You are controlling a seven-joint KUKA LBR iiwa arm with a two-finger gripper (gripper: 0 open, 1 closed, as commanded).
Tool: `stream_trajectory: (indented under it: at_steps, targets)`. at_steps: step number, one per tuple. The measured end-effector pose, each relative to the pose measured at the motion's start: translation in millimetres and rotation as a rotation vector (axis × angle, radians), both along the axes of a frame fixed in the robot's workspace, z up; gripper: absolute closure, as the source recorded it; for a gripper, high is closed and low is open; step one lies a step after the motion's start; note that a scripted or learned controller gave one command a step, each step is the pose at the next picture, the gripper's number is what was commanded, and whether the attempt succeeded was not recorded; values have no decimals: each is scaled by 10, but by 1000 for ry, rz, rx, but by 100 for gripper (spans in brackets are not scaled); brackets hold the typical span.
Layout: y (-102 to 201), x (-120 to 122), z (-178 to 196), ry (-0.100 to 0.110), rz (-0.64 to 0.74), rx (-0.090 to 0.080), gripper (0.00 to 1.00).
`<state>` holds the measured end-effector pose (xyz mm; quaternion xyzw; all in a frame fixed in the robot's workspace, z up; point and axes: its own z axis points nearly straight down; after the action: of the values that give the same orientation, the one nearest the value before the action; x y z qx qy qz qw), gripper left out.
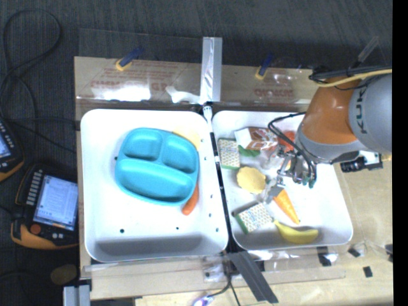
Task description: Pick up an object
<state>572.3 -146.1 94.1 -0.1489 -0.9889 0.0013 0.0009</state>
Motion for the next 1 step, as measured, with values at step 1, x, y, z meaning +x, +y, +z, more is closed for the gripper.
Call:
stream_trajectory:
  at_steps: [1]
  targets:
    - [211, -608, -34, -21, -178, -1, 0]
